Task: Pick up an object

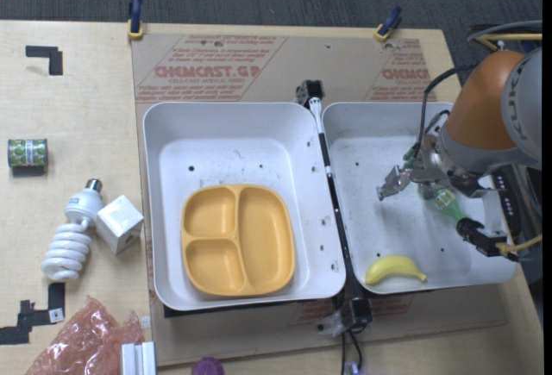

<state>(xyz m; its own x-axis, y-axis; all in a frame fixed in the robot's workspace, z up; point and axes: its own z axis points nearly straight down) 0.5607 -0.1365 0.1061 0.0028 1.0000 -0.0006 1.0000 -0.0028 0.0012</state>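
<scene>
Right bin (362,140): a banana (395,271) is lying near the front wall, well apart from the claw (392,186). The claw is hovering mid-bin, nothing showing between its parts; whether it is released or clenched cannot be told. Left bin (164,192): a yellow divided tray (237,238) is resting flat, likely a spare pick.

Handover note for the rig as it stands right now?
Gripper: low over the right bin, near its middle; nothing visible between its fingers, and whether they are open or shut is unclear.
Right bin: banana by the near wall, a green object partly hidden under the arm.
Left bin: yellow divided plate.
Done: nothing lifted yet.
Left: grasp and lift one object. The banana lies free and apart from the gripper, so it looks like the easier pick.
</scene>
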